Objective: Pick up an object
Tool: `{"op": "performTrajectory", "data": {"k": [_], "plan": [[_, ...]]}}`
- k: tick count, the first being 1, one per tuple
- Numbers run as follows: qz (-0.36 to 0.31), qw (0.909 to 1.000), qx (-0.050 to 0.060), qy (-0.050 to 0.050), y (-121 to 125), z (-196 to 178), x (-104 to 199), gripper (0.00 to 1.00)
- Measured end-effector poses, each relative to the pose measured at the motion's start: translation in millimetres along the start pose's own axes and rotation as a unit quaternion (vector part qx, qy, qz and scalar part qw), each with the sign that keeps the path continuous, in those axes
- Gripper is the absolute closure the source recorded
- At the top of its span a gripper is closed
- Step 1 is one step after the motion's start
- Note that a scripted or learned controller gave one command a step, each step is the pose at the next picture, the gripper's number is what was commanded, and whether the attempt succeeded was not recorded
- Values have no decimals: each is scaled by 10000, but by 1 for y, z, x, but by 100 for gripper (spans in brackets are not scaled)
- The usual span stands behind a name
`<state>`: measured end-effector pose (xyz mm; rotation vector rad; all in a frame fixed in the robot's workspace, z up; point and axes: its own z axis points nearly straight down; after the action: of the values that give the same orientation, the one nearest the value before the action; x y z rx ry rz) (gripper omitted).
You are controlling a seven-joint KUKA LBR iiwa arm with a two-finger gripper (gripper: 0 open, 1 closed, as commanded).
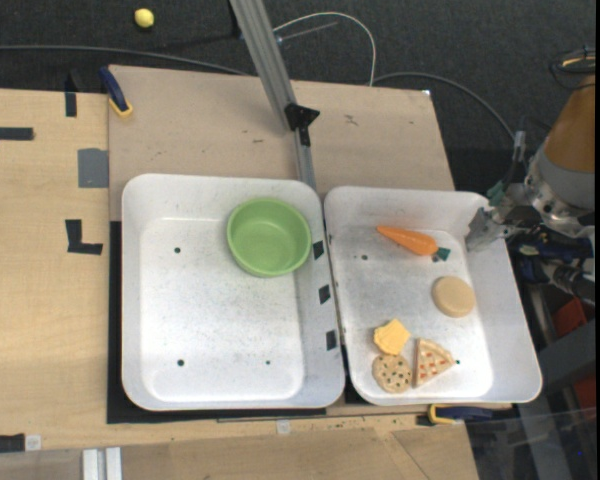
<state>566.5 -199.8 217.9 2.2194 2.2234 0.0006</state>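
From the camera view, the gripper (483,230) (jaw state could not be told) was seen at the right bin's (510,368) rim, the carrot (408,239) near; the rim could be struck.

Place: a robotics lab or test cell, not a home or kitchen.
Bench (40,228): pale wood sheet, marked with dark tape strips (77,236) and clamped at the edges with blue and yellow clamps (115,92).
Bins: 2 shallow white bins (150,298) set side by side on a black mat.
Contents: toy food only, a plastic carrot (408,239), a pizza slice (432,361) and a cookie (391,373).
Rigging: a metal pole (265,48) slants over the bench; loose cables (330,28) trail across dark carpet.
Machine: an industrial arm (570,158) at the right side.
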Motion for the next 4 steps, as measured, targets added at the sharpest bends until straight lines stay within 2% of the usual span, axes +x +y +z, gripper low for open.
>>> {"op": "performTrajectory", "data": {"k": [1,2,3,4], "plan": [[-31,10000,3,9,17,-3,62,100],[-24,10000,10,7,32,4,110,100],[-33,10000,8,11,43,3,174,100],[-24,10000,12,7,42,5,223,100]]}}
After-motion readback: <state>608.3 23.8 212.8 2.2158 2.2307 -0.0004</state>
